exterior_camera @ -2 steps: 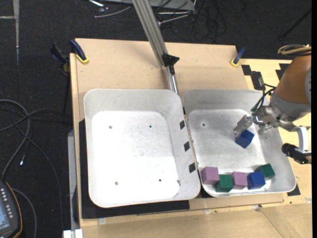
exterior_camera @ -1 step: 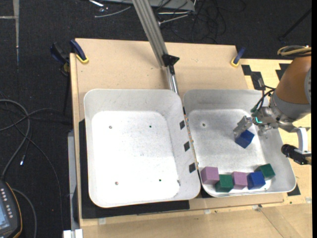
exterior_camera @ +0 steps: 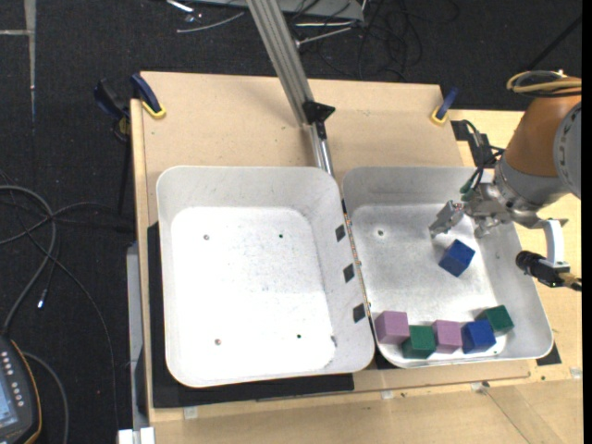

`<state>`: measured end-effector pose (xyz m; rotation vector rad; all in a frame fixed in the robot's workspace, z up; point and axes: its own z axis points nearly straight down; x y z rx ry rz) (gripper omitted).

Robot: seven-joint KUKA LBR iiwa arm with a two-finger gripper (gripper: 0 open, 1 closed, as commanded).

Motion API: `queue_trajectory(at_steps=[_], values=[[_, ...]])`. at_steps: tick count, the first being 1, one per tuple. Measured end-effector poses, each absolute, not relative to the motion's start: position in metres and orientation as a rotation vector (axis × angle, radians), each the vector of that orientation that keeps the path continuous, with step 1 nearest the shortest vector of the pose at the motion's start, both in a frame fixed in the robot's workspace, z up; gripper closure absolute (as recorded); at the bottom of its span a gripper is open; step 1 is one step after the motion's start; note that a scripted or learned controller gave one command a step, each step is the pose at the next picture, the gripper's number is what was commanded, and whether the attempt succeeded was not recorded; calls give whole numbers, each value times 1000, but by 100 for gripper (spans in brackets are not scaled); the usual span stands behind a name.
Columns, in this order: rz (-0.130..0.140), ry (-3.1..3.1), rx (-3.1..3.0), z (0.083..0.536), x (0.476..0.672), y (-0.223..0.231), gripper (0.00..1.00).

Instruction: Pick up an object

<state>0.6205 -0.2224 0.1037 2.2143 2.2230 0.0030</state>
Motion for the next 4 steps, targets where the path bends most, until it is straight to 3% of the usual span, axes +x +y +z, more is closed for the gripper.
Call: queue_trajectory(at_steps=[1,2,3,4], values=[[-1,2224,2220,96,584,-187,0],[-1,2227,2218,95,565,-156,0],[1,2220,2220,105,566,-158,100],[8,2226,2210,200,570,-90,100]])
